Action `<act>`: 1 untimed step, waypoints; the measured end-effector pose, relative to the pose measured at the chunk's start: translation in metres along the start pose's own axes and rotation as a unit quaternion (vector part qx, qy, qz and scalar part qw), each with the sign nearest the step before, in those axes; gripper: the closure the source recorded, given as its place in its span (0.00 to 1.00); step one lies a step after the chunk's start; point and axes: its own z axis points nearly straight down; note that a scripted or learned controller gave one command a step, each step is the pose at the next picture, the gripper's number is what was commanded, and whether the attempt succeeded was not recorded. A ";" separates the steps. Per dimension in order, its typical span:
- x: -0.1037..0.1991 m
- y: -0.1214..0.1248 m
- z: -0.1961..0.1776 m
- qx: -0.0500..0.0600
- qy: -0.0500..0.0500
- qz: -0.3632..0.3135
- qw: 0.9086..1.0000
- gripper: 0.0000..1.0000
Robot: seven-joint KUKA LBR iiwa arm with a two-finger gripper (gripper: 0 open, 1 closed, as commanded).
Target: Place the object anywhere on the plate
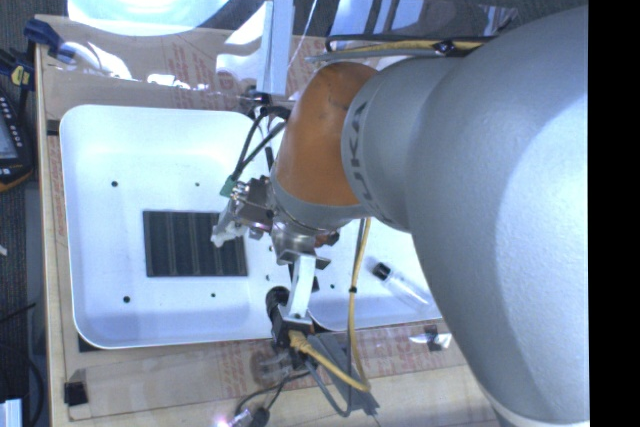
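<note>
Grey arm [500, 215] with its orange band [315, 145] fills the right of the frame, nearest the camera. Its hand [232, 225] sits over the left bin [100, 145], at the right edge of a dark ribbed plate [185, 243]; whether it grips anything cannot be told. A syringe-like object [398, 282] lies in the right bin [375, 315], lower centre.

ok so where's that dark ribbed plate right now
In the camera view, the dark plate lies flat on the floor of the left bin, toward its near right side, just left of the gripper.
</note>
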 end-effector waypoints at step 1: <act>0.084 -0.010 0.022 0.001 -0.001 0.039 0.999 1.00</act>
